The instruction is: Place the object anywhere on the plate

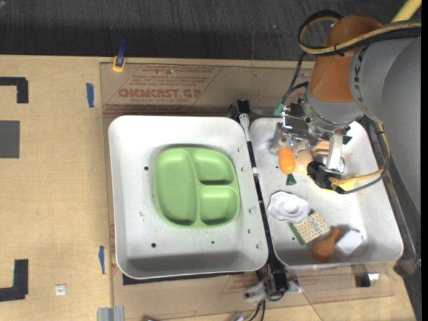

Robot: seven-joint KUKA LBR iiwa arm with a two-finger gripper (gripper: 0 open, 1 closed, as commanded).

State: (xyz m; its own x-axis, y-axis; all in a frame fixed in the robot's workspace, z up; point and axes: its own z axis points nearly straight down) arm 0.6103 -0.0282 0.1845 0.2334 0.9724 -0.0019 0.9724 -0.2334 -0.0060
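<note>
A shallow white left bin [127, 199] sits on the brown cardboard-covered bench [53, 179], and a light green plastic plate [175, 186] lies near its middle, with one long compartment on its left and two smaller ones on its right. Just beside it, the shallow white right bin [374, 212] holds the loose things. A small orange carrot-shaped object [286, 160] lies in its upper left part, well apart from the plate. Below it lie a crumpled white lump [289, 207], then a flat patterned card with a green edge [309, 227], a brown rounded piece [324, 246] and a white block [349, 241] touching it. The gripper [289, 142] hangs right over the orange object; whether it is parted or closed, or has hold of anything, I cannot tell. The grey arm with its orange band [341, 52] comes in from the right.
</note>
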